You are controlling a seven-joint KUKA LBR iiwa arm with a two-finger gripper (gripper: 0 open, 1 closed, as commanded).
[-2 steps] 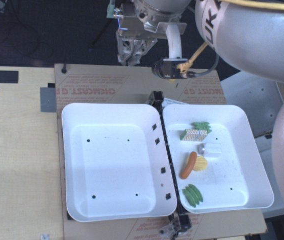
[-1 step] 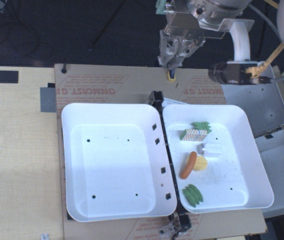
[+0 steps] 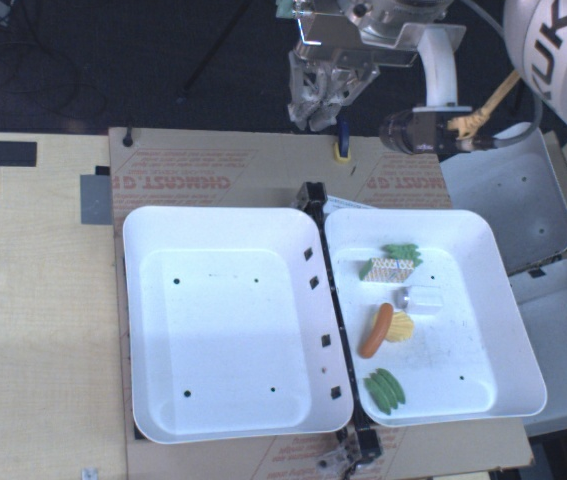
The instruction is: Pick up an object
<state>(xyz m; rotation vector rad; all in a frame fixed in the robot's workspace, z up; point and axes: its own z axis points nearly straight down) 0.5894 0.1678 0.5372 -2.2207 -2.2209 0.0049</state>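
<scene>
Your grey two-finger gripper (image 3: 315, 103) hangs high at the far edge of the bench, nothing in its grasp; whether it is spread you cannot tell. The orange toy sausage (image 3: 375, 330) lies in the right white bin (image 3: 508, 298), touching a yellow piece (image 3: 400, 328).

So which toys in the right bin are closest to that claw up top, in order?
From the gripper:
1. Green leafy toy, back of the right bin.
2. Orange sausage, middle, just left of a yellow piece.
3. Green pea pod, front.

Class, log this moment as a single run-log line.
gripper: raised behind bins | hot dog, pea pod: right bin | pick: not begun
</scene>
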